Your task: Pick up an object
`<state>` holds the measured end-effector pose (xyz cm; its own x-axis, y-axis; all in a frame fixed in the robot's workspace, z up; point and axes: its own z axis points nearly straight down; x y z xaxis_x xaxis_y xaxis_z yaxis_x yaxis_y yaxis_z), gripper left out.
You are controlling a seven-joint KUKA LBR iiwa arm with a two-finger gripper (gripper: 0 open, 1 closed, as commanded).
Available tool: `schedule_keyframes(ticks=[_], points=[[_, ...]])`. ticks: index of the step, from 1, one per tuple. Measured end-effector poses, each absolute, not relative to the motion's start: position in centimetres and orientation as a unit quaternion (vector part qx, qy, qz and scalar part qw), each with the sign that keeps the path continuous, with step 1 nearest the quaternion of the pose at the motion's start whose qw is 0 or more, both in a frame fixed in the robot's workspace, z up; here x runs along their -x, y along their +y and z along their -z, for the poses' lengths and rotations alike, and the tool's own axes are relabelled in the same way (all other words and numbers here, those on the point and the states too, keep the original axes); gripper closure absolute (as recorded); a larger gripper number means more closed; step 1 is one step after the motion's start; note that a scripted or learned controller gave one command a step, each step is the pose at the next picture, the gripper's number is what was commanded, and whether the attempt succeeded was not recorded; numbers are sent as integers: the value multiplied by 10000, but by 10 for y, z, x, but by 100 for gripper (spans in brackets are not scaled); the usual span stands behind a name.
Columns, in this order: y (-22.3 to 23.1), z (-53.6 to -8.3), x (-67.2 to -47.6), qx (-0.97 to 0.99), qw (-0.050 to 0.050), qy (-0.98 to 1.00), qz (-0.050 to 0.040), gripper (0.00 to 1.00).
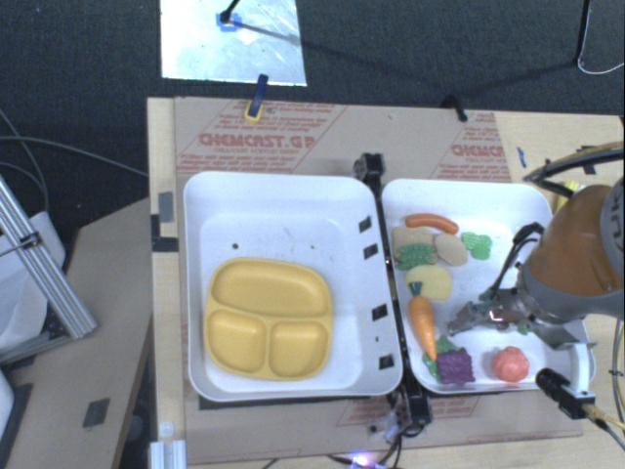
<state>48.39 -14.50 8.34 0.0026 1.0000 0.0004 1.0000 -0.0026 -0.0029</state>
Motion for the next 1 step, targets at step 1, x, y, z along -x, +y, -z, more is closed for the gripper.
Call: schedule_keyframes(ticks=[1], points=[[-88, -87, -531, 7060, -88, -7082, -14, 0]])
